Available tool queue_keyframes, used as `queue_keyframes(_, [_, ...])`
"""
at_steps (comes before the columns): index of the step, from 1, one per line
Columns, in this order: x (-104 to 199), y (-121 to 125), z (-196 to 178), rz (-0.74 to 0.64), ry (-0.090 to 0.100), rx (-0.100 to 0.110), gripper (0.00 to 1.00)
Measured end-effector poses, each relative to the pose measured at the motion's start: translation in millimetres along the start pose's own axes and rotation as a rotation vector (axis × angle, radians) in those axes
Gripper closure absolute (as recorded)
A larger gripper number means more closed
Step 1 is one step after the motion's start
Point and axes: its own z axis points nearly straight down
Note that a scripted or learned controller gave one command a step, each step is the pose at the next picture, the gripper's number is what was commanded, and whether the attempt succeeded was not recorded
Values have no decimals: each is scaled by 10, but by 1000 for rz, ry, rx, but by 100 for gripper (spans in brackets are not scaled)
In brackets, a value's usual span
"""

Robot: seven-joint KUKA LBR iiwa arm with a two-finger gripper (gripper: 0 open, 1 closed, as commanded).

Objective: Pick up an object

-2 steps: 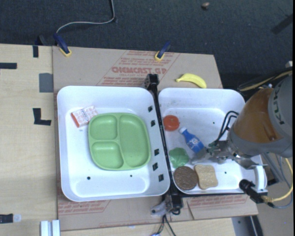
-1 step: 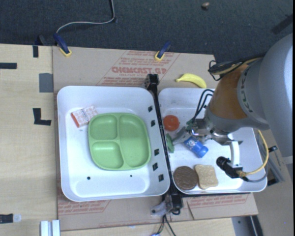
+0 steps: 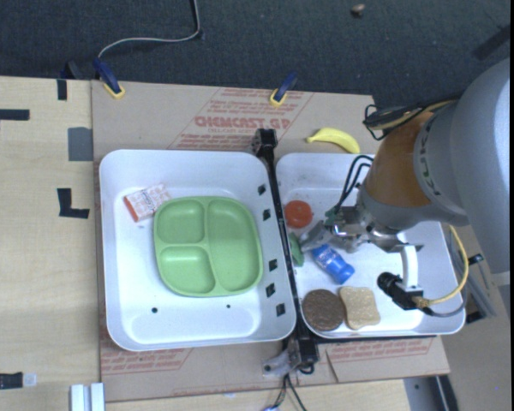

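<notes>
From the overhead camera, my gripper hung low in the right white bin, just above the small blue plastic bottle; whether it was clenched, I couldn't tell. Best plan, I judged: centre over the bottle, avoiding the orange-red round fruit nearby.

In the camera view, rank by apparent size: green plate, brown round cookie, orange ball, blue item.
1. green plate, largest by far
2. brown round cookie
3. blue item and orange ball: look too alike to rank.

Banana on the cardboard sheet, blue-and-yellow clamps, black cable
</notes>
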Motion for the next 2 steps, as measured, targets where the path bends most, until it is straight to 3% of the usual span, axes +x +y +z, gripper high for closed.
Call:
queue_keyframes(1, [-13,-2,-95,1,-3,0,100])
queue_keyframes(2, [538,605,-981,0,-1,4,100])
